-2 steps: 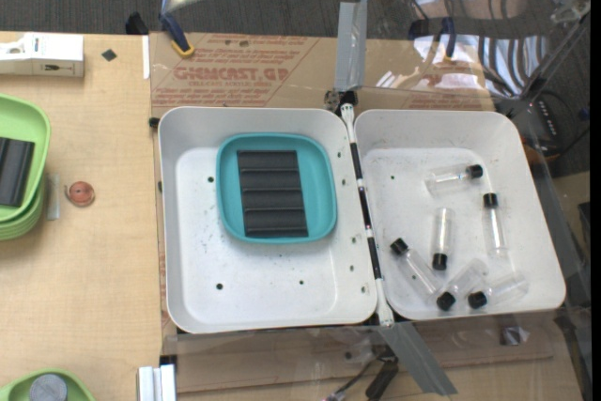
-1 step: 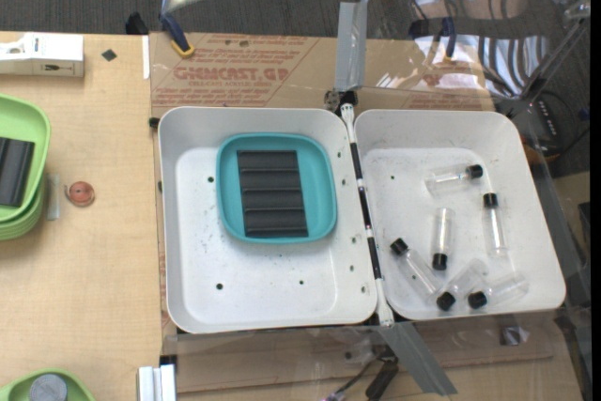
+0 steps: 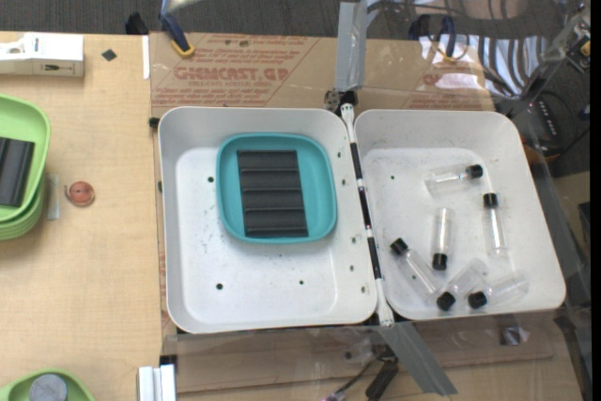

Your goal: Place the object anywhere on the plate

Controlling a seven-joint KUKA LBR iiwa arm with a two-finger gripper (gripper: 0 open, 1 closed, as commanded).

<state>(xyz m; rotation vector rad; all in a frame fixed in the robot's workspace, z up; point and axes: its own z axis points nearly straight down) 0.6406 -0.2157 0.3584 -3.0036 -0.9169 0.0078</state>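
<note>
A teal plate (image 3: 322, 188) with a dark ribbed insert lies in the left white bin (image 3: 188, 249), toward its upper middle. Several clear vials with black caps lie scattered in the right white bin (image 3: 394, 155): one near the top (image 3: 454, 176), one on the right (image 3: 493, 223), one in the middle (image 3: 439, 238), one at lower left (image 3: 413, 265), and two overlapping at the lower right (image 3: 470, 286).
Green dishes (image 3: 21, 169) sit at the left edge of the wooden bench, beside a small red disc (image 3: 81, 192). A white box (image 3: 39, 54) lies at the upper left. Cardboard and clamps (image 3: 177, 33) stand behind the bins.
</note>
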